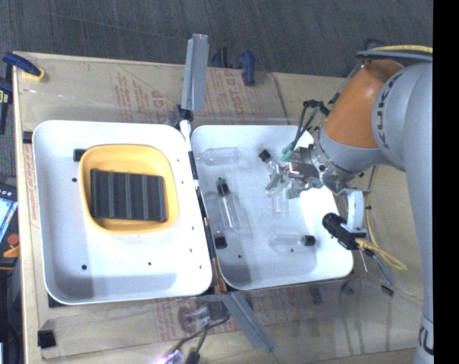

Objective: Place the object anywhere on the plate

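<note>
a clear plastic vial [227,209] with black cap lies in the right bin [248,271]; the gripper [281,179] state is unclear.

Both white bins [115,279] are showing smooth, slightly glossy plastic. The yellow plate [127,158] is looking matt around its dark ribbed centre. The clear vials [227,209] are gleaming like glass or plastic. The bench [123,89] is appearing as rough brown board.

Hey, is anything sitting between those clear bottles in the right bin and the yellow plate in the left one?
Only the two bins' rims, meeting in the middle. The bottles lie in the right bin, and the plate in the left bin carries a dark ridged insert. The gripper is above the right bin.
</note>
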